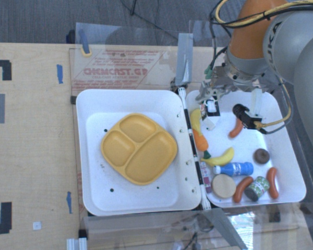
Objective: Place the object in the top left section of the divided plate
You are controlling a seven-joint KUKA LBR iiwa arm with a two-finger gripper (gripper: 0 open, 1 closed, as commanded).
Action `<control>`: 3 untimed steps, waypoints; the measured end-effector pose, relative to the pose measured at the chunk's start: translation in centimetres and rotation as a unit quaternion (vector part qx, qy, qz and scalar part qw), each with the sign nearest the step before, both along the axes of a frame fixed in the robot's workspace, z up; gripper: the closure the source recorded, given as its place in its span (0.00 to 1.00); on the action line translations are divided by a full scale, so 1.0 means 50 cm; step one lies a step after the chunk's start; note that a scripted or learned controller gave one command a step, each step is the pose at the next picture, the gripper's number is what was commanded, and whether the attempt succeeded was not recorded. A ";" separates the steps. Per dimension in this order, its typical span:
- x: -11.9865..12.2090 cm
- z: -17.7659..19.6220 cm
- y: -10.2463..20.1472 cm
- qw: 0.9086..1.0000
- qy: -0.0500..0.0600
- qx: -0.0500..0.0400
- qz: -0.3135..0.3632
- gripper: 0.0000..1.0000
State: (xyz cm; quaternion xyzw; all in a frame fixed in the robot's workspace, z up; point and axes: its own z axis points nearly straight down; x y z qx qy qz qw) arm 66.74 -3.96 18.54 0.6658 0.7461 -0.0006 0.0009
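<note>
Probably a robotics lab — taped plywood bench (31, 139), white bins (88, 155) (toy food inside), loose cables (135, 7).

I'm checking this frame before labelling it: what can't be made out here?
- Gripper, camera view: the wrist above covers it, so finger state is unreadable.
- Banana at the right bin's left wall: its upper end lies under the gripper.
- Small can: label too small to read.
- Arm: cut off by the right and top edges.
- Yellow divided plate: fully visible.
</note>
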 end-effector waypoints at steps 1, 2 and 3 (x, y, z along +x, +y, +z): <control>-0.153 -0.001 0.089 0.995 0.001 0.001 0.098 1.00; -0.075 0.021 0.271 0.988 -0.001 0.001 0.151 1.00; -0.058 -0.019 0.440 0.996 -0.001 0.001 0.093 1.00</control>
